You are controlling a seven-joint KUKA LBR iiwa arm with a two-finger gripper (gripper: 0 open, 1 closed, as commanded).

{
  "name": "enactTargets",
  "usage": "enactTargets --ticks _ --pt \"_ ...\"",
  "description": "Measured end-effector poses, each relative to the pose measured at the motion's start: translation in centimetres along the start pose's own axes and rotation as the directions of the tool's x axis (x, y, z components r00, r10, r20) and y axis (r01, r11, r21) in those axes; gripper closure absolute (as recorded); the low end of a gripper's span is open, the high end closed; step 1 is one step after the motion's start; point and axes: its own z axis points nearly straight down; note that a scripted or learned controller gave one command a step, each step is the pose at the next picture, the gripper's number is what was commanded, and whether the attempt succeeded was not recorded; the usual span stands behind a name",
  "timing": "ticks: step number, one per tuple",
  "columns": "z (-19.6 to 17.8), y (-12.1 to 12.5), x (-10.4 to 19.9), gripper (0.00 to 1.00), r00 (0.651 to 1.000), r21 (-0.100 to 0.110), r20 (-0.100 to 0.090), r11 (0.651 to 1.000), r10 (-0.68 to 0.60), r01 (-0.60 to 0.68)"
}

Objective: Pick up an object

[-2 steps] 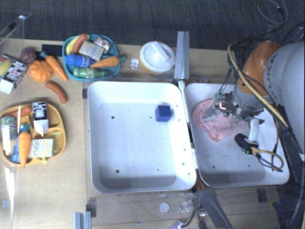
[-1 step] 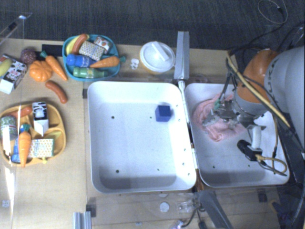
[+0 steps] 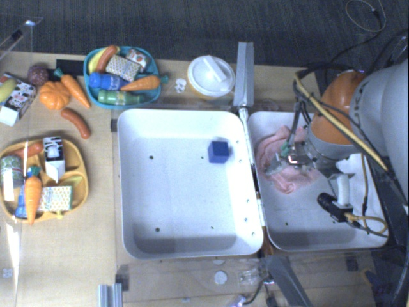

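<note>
A small blue cube (image 3: pixel 218 151) lies in the left bin (image 3: pixel 147 126), toward its upper right. A crumpled pink cloth (image 3: pixel 276 147) lies in the right bin (image 3: pixel 287 229), near its left wall. My gripper (image 3: pixel 285 158) is down low over the pink cloth, at its right part, with the grey arm and orange band (image 3: pixel 335 101) rising behind it to the right. The arm's wrist hides part of the cloth.
A white lidded bowl (image 3: pixel 210 75) stands behind the bins. A blue bowl of toy food (image 3: pixel 121 75), loose toy vegetables (image 3: pixel 64 94) and a yellow tray of toy food (image 3: pixel 41 178) sit left of the left bin. Cables (image 3: pixel 345 213) trail in the right bin.
</note>
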Motion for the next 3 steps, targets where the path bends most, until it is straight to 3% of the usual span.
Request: enactTargets --ticks 1,2,3 --pt "0.0 -0.4 -1.0 0.00 0.997 -0.001 -0.005 0.997 -0.083 0.083" --pt "-1.2 -0.2 -1.1 1.00 0.997 -0.008 0.001 0.997 -0.082 0.082" --pt "-9.2 9.5 2.3 1.00 1.000 0.016 -0.005 1.000 0.007 -0.007"
